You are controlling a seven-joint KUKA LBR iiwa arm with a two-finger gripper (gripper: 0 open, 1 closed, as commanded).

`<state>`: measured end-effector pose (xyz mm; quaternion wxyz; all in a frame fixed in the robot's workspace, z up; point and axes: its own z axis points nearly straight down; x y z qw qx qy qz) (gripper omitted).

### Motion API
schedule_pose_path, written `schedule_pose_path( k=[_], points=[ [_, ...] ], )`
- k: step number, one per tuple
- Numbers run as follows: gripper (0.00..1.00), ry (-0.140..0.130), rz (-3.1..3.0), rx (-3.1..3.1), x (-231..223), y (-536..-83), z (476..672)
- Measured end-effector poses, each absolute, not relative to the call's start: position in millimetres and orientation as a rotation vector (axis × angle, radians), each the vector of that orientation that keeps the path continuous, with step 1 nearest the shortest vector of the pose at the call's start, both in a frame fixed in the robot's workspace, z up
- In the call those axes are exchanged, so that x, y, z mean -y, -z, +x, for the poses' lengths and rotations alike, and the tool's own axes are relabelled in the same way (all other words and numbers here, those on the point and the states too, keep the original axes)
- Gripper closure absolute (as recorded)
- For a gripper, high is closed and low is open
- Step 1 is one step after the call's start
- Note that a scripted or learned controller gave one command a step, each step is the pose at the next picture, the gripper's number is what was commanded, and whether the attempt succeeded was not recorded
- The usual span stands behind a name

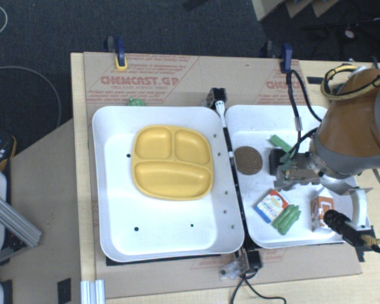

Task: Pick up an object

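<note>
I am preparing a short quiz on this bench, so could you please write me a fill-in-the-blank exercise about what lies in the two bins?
1. The yellow divided plate lies in the ____ bin.
2. The round disc in the right bin is ____ in colour.
3. The plate has ____ compartments.
4. The gripper hangs above the ____ bin.

Missing words: left; brown; three; right

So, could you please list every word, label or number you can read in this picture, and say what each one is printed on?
"CHEMCAST G P": red print on the brown board behind the left bin; the lines around it are too blurred to read.
Red print on the same board behind the right bin: too blurred to read.
Small packet with blue and orange print: too small to read.
Orange and white packet: too small to read.
</note>
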<state>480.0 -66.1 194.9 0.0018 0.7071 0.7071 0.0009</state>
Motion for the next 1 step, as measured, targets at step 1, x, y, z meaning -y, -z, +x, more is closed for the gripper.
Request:
schedule_pose_path(
  k=[1],
  points=[
    [1.0, -0.006, 2.213, -2.226, -5.9, -246.1, 479.9]
  ],
)
